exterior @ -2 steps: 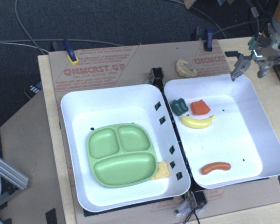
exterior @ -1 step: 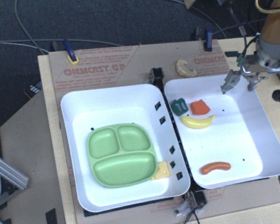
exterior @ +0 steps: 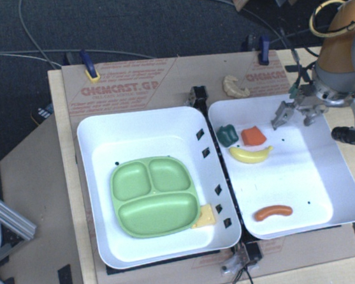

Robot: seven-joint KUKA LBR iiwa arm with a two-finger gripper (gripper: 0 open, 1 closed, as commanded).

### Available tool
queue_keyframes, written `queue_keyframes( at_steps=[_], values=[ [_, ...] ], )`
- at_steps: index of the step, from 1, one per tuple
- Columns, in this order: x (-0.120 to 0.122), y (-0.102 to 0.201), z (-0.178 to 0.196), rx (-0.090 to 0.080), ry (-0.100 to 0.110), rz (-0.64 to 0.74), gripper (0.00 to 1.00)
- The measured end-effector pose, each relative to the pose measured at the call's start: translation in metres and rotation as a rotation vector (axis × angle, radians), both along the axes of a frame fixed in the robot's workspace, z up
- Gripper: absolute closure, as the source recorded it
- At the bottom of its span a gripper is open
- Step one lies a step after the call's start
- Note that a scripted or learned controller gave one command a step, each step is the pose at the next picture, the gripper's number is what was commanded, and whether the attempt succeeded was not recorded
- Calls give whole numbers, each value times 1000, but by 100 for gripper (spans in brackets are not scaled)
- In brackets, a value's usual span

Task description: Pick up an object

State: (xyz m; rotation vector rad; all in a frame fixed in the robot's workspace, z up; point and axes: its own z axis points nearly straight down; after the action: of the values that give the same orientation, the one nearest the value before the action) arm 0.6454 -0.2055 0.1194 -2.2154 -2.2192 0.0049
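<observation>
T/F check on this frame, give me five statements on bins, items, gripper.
1. The green tray lies in the left bin. True.
2. The banana is in the left bin. False: it lies in the right bin, below the orange block.
3. The sausage lies near the right bin's front edge. True.
4. The gripper holds the banana. False: it hangs over the right bin's far part, apart from the banana.
5. The yellow piece sits at the tray's far left corner. False: it touches the near right corner.
</observation>
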Motion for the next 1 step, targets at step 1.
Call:
queue_keyframes(
  at_steps=[1],
  values=[
    [0, 1, -36, -1, -3, 0, 0]
  ],
)
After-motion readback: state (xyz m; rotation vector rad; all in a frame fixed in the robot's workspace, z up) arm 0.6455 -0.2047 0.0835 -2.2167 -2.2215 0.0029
